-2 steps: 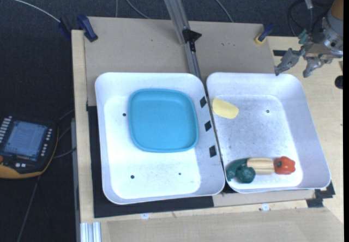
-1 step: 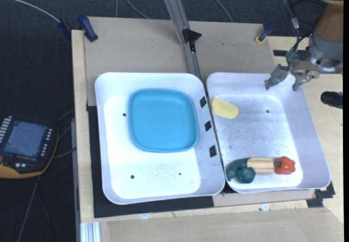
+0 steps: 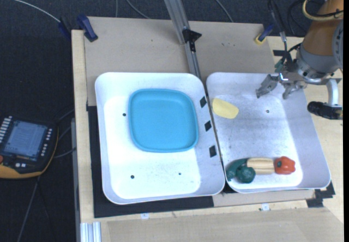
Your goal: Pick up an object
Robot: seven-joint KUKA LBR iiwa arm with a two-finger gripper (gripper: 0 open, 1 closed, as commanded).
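Camera view, from above at a slant. The counter (image 3: 136, 44) carries two shallow white bins side by side. The left bin (image 3: 112, 181) holds a blue square plate (image 3: 162, 120), lying flat near its middle. The right bin (image 3: 305, 137) holds a pale yellow piece (image 3: 224, 108) close to its left wall, and along its near edge a row of three items touching one another: a dark green piece (image 3: 241, 172), a tan roll-shaped piece (image 3: 260, 165) and a red piece (image 3: 284, 165).

The arm enters from the right. The tool (image 3: 279, 86) sits over the far right part of the right bin, fingers spread apart with nothing between them, well apart from every item. A handheld control pendant (image 3: 24, 143) lies off the counter at left.
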